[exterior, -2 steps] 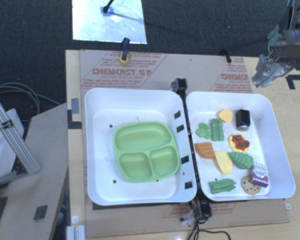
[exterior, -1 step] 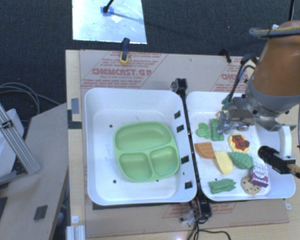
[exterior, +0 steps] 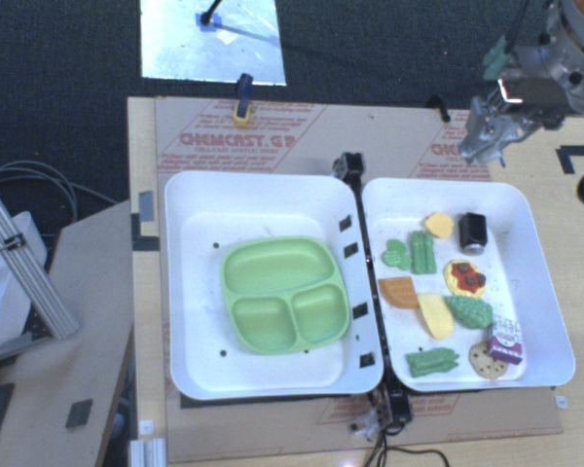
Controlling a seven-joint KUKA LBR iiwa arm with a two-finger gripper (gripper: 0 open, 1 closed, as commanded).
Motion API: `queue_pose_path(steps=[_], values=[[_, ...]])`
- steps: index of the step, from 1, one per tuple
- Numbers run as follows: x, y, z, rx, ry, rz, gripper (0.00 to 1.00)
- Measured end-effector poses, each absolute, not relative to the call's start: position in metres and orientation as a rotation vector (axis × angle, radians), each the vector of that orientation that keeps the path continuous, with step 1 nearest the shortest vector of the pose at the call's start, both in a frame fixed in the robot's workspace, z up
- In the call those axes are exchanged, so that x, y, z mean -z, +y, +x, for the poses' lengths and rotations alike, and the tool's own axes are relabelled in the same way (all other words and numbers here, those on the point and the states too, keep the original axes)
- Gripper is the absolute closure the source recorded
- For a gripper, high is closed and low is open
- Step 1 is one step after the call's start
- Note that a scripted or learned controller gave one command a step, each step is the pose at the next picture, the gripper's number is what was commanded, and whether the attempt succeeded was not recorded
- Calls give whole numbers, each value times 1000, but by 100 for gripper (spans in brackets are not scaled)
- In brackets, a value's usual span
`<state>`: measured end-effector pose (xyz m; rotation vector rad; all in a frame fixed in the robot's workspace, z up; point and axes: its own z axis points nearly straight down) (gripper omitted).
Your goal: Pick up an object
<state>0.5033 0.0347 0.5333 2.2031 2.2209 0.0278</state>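
Note:
The right bin holds several toy foods. Among them are a black can, a yellow piece, a green vegetable, a small pizza, an orange slice, a yellow wedge, a purple box and a cookie. My gripper hangs over the bench just beyond the far edge of that bin, up and right of the black can. Nothing shows in its grasp.
The left bin holds a green divided tray. A black hinge strip runs between the two bins. A yellow-and-blue clamp sits at the bench's far edge, below a shiny metal sheet.

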Motion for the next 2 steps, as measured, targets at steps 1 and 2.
queue_pose_path(steps=[1,2], values=[[-280,47,484,18,2229,2227,100],[-309,133,487,-8,2236,2207,100]])
